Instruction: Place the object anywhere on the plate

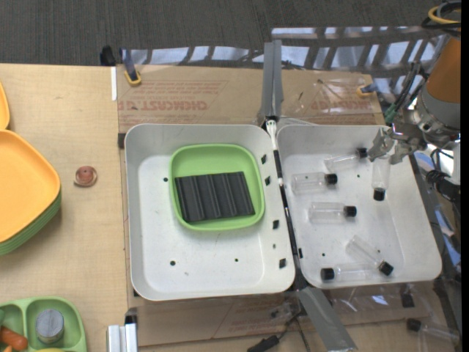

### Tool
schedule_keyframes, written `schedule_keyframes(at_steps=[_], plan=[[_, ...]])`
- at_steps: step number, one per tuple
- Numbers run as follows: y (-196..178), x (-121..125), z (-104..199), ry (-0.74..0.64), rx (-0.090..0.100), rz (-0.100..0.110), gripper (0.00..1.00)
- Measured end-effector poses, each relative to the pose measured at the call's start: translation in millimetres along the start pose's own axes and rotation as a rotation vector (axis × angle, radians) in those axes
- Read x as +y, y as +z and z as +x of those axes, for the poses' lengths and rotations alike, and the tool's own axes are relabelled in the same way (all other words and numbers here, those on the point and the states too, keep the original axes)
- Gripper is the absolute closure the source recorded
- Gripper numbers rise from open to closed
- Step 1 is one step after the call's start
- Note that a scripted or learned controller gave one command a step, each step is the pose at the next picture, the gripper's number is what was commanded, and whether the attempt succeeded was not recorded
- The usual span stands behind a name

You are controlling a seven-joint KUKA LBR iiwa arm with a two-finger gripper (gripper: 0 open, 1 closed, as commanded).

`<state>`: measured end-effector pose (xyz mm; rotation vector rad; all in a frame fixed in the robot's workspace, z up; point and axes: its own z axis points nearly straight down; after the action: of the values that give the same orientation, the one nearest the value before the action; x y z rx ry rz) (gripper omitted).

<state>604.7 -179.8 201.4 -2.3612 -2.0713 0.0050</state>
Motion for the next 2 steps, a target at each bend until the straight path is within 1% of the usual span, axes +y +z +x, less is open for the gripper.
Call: schedule_keyframes(at_steps=[1, 2], plan=[[39.4, -34.1, -9.1, 0.001, 0.001, 0.001, 1.00], [14.6, -55.5, 32.6, -0.080, 0.002, 0.000, 1.00]])
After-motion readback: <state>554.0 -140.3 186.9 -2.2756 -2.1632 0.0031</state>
